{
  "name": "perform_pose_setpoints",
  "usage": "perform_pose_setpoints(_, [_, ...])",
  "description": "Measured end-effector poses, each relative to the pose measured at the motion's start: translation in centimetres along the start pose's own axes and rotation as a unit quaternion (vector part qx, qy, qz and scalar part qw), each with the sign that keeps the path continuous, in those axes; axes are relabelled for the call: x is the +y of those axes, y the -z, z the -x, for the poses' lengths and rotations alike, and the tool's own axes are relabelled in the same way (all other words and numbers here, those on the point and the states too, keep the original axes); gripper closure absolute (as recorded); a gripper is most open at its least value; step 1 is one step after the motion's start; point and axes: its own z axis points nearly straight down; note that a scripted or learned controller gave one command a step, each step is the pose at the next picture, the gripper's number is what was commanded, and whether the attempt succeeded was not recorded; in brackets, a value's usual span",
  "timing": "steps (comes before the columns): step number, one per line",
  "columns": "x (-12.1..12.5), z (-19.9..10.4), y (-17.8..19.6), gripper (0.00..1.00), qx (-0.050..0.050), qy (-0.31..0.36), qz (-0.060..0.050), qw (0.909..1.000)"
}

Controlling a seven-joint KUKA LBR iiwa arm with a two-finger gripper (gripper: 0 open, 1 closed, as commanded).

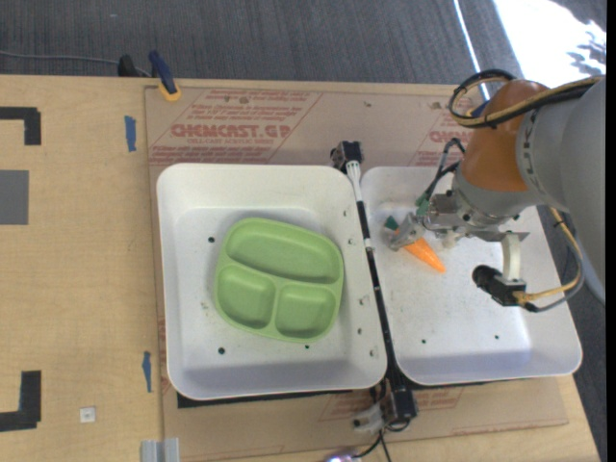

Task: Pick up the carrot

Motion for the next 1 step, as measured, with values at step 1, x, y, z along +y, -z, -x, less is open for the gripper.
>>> perform_pose_setpoints(1, [0.12, 0.15, 1.18, 1.00, -0.002, 0.000, 0.002, 1.0000])
